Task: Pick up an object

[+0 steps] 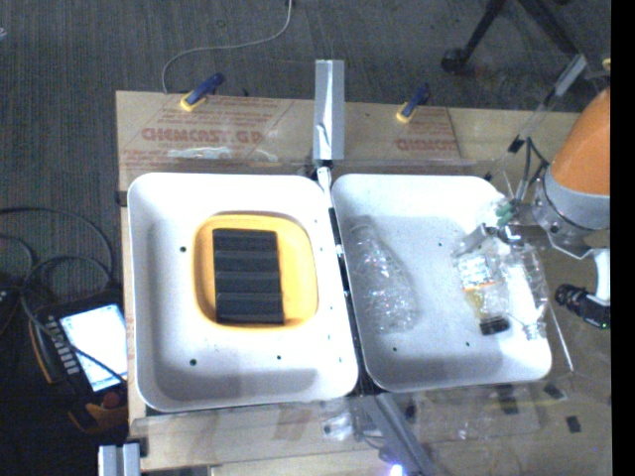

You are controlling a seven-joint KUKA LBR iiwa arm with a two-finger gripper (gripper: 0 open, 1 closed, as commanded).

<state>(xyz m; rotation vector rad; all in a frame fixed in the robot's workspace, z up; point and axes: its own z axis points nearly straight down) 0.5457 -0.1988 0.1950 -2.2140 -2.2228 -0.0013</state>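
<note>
In the right bin (427, 365) a crumpled clear plastic bottle (380, 279) lies left of centre. A clear plastic packet (496, 284) with a yellowish label and a small dark end lies by the right wall. The left bin (159, 365) holds a yellow tray with a black ribbed block (248, 276) in it. My gripper (493, 231) hangs over the right bin's upper right part, just above the top end of the clear packet. The arm's orange band (587, 152) and grey wrist sit to the right of it.
A metal post (327, 117) stands at the back between the bins. Two blue-and-yellow clamps (201, 91) hold the wooden board behind them. A tablet and cables (84, 340) lie on the floor at left. A chair base (496, 18) stands behind the bench.
</note>
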